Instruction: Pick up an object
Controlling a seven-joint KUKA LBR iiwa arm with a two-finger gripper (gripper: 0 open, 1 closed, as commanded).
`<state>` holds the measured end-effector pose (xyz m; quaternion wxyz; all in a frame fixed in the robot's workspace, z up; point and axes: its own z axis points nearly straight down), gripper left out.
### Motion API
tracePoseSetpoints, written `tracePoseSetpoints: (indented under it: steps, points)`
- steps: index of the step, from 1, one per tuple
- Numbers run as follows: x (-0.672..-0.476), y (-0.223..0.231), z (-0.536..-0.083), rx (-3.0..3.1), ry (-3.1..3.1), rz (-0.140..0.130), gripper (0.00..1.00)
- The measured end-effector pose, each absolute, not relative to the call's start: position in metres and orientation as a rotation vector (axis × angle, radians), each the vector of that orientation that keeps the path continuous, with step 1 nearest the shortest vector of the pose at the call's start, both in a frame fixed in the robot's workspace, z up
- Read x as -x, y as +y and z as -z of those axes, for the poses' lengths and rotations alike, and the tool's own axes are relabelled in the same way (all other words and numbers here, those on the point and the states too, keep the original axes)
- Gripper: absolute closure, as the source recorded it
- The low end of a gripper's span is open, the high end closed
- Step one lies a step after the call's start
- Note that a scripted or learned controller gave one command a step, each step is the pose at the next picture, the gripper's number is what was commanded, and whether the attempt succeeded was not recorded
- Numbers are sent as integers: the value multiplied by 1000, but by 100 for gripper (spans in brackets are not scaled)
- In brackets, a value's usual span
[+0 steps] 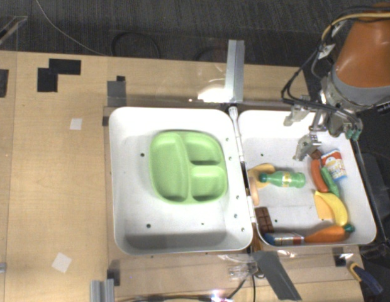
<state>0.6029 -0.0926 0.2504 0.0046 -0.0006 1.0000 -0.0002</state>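
Note:
The right bin (pixel 280 128) holds several small items. A green bottle (pixel 284 179) lies on its side near the middle, over a yellow piece (pixel 262 168). A red sausage (pixel 317 174), a red-and-white container (pixel 333 163) and a banana (pixel 332 206) lie along the right wall. An orange carrot (pixel 327 233), a brown block (pixel 263 218) and a red-tipped stick (pixel 285 238) lie along the front wall. My gripper (pixel 309 146) hangs open above the bin's back right part, just over the sausage's far end, with nothing between its fingers.
The left bin (pixel 129 219) holds a green divided plate (pixel 187 167). A metal divider post (pixel 235 74) stands at the back between the bins. The arm's grey and orange body (pixel 365 61) and its cables overhang the right bin's back right corner.

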Motion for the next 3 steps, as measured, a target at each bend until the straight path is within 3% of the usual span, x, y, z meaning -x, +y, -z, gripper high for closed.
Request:
tracePoseSetpoints:
  steps: [1, 2, 3]
  points:
    - [-585, -106, -125, 626, 3076, -2, 0]
    - [-571, -150, -90, 716, 3043, 9, 0]
    - [-538, -209, -97, 762, 3041, 7, 0]
